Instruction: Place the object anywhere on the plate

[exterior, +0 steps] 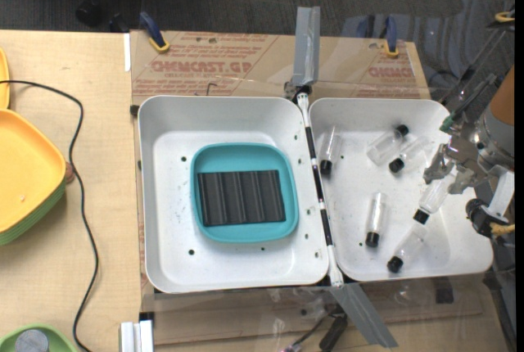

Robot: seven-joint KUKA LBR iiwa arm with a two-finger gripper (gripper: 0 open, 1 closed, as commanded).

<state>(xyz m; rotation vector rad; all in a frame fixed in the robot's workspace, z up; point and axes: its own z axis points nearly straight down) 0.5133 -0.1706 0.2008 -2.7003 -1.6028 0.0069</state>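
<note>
Worktop [65, 64] of pale wood; dark carpet beyond. Teal plate [244, 192] sat in left bin [155, 178]. Gripper [438, 178] at right bin [458, 252] clasped a clear vial [429, 201].

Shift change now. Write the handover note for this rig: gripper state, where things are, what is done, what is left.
Gripper: over the right bin, at its right side, right beside a clear vial; a grasp cannot be confirmed.
Other vials lie loose in that bin, including one by the divider and one mid-bin.
Teal plate: in the left bin, dark ribbed insert, no vial on it.
Done: nothing placed.
Left: secure a vial, carry it left, set it on the plate.
</note>
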